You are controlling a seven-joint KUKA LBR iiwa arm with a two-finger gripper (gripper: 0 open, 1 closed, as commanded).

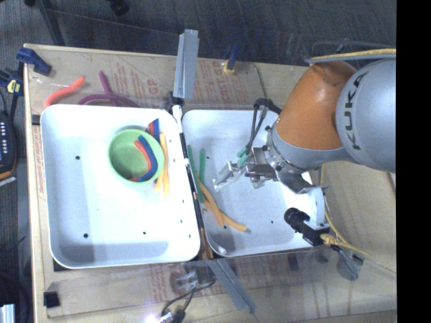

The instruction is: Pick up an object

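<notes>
Reaching in from the right, the arm point(337, 113) hangs over the right bin point(283, 244), its orange band and grey wrist covering that bin's upper right part. The gripper point(225, 175) points left, low over the bin floor near its middle. Its metal fingers point(232, 170) appear slightly apart, but the view is blurred there and the width of the gap cannot be judged. Nothing is seen between the fingers. Whether the tips touch the floor cannot be told.

Contents of the right bin: two green sticks point(201, 165) lie side by side near the left wall, just left of the fingertips and apart from them. An orange stick point(222, 214) lies below them, running on a slant toward the lower middle of the bin, below the gripper. A small green piece point(242, 157) sits against the gripper body; what it is cannot be made out.

Contents of the left bin point(67, 200): a green bowl point(131, 155) rests in the upper right part, with red, blue and orange strips point(153, 155) lying across its right rim.

On the bench point(135, 66) behind the left bin lie an orange strip point(64, 91) and a purple loop point(108, 98).
</notes>
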